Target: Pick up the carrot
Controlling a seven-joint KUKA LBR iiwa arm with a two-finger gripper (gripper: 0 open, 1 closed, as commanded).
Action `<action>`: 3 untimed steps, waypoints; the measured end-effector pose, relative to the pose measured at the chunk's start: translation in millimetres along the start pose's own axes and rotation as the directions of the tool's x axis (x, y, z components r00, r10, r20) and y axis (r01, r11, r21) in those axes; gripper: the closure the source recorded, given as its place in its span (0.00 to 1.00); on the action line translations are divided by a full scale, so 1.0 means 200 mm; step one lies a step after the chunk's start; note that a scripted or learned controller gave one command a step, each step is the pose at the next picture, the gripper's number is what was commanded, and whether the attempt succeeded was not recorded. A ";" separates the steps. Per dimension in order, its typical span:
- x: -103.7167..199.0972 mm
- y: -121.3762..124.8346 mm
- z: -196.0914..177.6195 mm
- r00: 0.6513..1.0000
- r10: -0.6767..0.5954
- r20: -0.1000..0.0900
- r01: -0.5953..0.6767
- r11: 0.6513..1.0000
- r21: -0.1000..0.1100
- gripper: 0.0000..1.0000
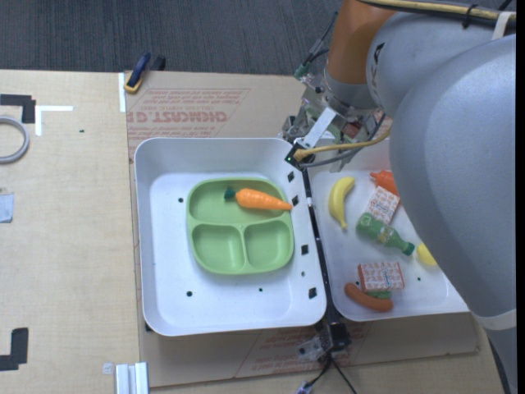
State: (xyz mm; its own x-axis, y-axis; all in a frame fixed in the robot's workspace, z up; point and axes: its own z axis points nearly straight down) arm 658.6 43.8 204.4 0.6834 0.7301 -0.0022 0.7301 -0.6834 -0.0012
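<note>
step: approach | carrot (pixel 262 200) lying in green plate (pixel 215 257) top compartment | gripper (pixel 305 142) hovering at its 1 o'clock, opening unreadable | next: descending onto carrot

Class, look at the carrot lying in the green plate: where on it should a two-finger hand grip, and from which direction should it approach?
Grip the carrot around its thick middle, coming straight down from above. It lies flat in the long top compartment of the plate, leafy end left, tip right, so the fingers should probably close across its narrow width, with open plate floor on both long sides.
</note>
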 end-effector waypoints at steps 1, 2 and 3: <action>0.00 0.00 -0.05 1.000 -0.004 0.003 0.004 1.000 0.001 1.00; -0.08 -0.17 0.00 0.898 0.439 -0.001 -0.439 0.898 0.001 1.00; -0.01 -0.49 0.22 0.902 0.432 0.000 -0.432 0.902 0.001 1.00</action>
State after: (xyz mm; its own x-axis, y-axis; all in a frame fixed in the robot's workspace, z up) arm 585.6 109.9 160.9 0.9318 0.3628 -0.0021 0.3628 -0.9319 -0.0011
